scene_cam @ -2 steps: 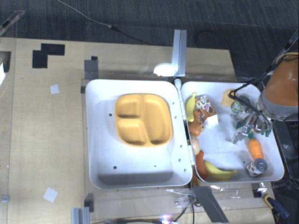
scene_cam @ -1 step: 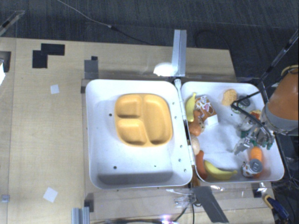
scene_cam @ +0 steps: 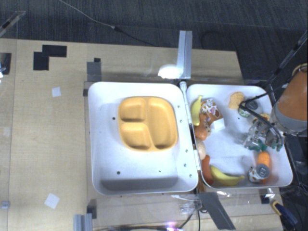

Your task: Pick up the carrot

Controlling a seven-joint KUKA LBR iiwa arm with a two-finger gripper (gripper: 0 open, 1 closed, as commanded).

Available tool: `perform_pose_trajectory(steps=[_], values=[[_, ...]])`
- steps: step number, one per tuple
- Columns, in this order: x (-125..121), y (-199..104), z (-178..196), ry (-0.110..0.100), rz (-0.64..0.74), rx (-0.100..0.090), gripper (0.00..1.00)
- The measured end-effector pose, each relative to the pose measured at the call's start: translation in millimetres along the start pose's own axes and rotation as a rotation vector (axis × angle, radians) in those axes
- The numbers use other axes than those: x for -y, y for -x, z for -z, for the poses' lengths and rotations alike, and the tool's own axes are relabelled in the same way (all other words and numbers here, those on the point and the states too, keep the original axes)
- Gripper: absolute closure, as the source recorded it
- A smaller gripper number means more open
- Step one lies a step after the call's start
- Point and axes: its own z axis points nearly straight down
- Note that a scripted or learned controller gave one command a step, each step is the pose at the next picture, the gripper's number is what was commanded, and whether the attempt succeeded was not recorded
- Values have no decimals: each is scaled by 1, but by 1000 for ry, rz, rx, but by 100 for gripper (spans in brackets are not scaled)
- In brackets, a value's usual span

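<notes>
Grey arm (scene_cam: 292,105) reaching from right, hand (scene_cam: 260,139) angled downward, orange band above wrist

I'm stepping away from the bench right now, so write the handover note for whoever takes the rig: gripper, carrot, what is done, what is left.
Gripper: low inside the right bin, near its right wall; whether it is open or shut cannot be told from this view.
Carrot: lying in the right bin just in front of the gripper, beside a small can. Nothing shows it being held.
Also in that bin: two bananas, a cookie. The yellow divided plate sits in the left bin.
Done: arm brought down next to the carrot.
Left: grasp the carrot and lift it.
</notes>
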Motion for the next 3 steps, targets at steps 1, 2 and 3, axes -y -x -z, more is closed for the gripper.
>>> perform_pose_trajectory(steps=[1, 2, 3], values=[[0, 6, 38, -3, -38, -10, 100], [-16, 41, -14, -2, -25, -7, 100], [-30, 68, 54, -3, -227, -10, 100]])
